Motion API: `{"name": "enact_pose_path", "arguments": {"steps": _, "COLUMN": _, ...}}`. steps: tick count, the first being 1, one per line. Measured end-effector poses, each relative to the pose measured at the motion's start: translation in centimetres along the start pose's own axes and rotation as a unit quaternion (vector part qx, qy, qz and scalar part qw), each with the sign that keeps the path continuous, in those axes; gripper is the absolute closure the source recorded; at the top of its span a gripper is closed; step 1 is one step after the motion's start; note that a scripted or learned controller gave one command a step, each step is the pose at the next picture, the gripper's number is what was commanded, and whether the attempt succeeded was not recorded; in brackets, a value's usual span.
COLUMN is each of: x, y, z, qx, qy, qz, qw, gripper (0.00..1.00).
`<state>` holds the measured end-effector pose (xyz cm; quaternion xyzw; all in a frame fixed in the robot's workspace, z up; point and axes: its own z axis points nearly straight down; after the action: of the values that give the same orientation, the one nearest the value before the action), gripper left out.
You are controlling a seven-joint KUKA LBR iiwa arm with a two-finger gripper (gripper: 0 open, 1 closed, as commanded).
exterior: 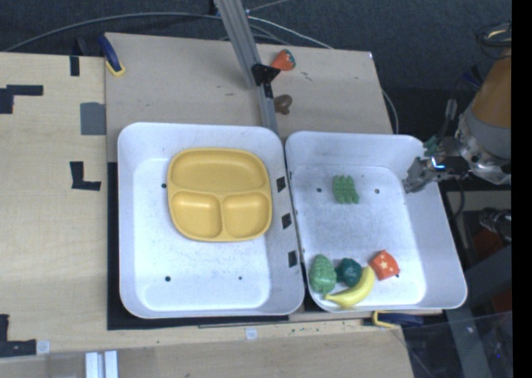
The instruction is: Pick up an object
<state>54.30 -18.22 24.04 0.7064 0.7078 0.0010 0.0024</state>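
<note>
While my gripper point(418, 175) hangs over the right bin's point(432, 227) rim, grip state unclear, banana point(356, 292) and green block point(345, 189) carry no readable labels.

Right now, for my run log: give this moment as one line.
gripper: at right bin right rim | nothing seen held | banana, orange toy near front | yellow plate in left bin

The arm point(492, 115) is cut off by the right edge. Its gripper point(420, 172) is too small and blurred to read. The banana point(356, 290) hides part of 2 green toys point(332, 272).
</note>
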Motion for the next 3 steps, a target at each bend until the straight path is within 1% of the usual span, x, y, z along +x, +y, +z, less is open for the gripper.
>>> {"name": "enact_pose_path", "arguments": {"steps": 1, "x": 5.3, "y": -0.3, "z": 1.3, "qx": 0.003, "qy": 0.002, "qz": -0.002, "qw": 1.0000, "gripper": 1.00}}
{"name": "enact_pose_path", "arguments": {"steps": 2, "x": 10.5, "y": -1.5, "z": 2.1, "qx": 0.004, "qy": 0.002, "qz": -0.002, "qw": 1.0000, "gripper": 1.00}}
{"name": "enact_pose_path", "arguments": {"steps": 3, "x": 16.4, "y": -1.7, "z": 1.1, "qx": 0.003, "qy": 0.002, "qz": -0.003, "qw": 1.0000, "gripper": 1.00}}
